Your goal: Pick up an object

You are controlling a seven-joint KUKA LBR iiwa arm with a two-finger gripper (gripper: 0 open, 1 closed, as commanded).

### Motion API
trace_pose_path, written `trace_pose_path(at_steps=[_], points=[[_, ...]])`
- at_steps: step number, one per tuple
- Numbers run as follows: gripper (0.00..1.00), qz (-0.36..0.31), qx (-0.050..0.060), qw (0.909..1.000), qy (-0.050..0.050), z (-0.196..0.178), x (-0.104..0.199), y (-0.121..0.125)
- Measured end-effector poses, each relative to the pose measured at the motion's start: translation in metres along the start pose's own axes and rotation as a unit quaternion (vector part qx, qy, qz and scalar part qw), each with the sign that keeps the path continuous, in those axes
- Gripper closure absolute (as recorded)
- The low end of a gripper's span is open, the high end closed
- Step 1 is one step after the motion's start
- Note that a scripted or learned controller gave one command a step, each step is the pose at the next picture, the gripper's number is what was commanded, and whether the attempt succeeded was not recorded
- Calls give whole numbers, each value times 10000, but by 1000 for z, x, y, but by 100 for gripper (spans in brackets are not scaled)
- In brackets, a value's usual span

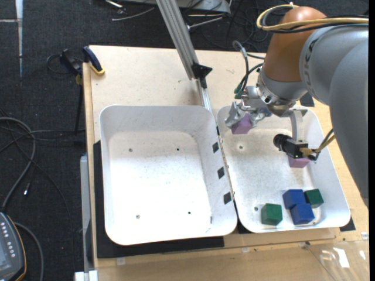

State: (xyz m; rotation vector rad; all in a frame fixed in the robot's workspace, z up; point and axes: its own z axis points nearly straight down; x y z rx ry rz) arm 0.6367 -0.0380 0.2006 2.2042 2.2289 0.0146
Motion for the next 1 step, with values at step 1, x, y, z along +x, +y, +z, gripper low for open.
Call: trace_pose_path(at_steps=[1], points=[[100,4,72,10000,6,6,80,-21]])
